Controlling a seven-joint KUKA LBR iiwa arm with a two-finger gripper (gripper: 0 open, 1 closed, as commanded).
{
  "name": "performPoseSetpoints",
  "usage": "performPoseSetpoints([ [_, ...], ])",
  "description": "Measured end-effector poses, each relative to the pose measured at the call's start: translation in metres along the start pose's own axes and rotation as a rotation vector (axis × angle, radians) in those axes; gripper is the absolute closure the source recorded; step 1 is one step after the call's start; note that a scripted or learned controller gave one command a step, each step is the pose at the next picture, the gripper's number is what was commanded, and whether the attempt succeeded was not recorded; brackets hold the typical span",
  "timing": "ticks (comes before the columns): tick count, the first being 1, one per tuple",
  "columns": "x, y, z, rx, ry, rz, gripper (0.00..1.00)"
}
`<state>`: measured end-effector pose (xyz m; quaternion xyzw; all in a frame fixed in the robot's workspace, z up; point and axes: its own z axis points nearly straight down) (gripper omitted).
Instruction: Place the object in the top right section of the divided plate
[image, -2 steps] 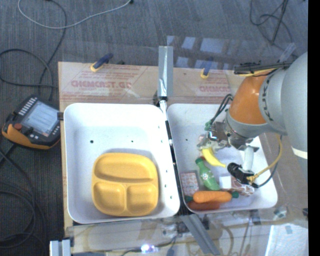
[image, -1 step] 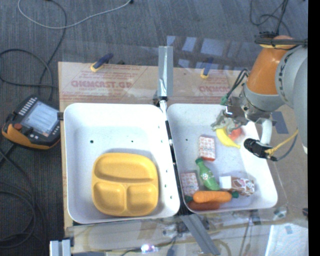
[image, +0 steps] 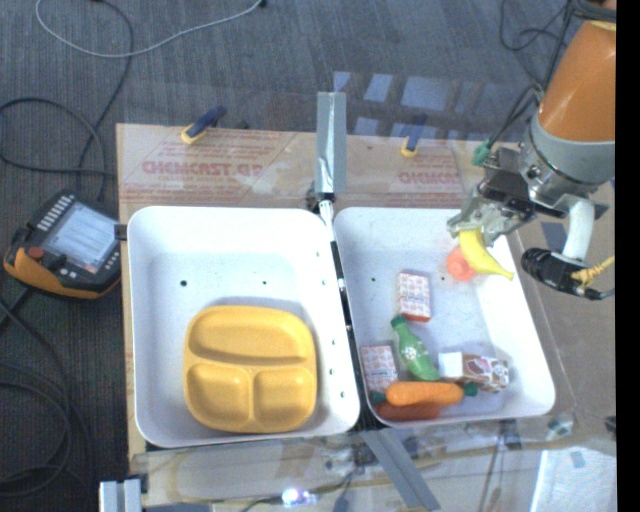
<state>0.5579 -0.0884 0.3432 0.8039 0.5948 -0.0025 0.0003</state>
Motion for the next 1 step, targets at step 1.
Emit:
performPoseSetpoints([
  [1,0.0909,-0.039,0.0359,0.001,0.001,0.029,1.0],
])
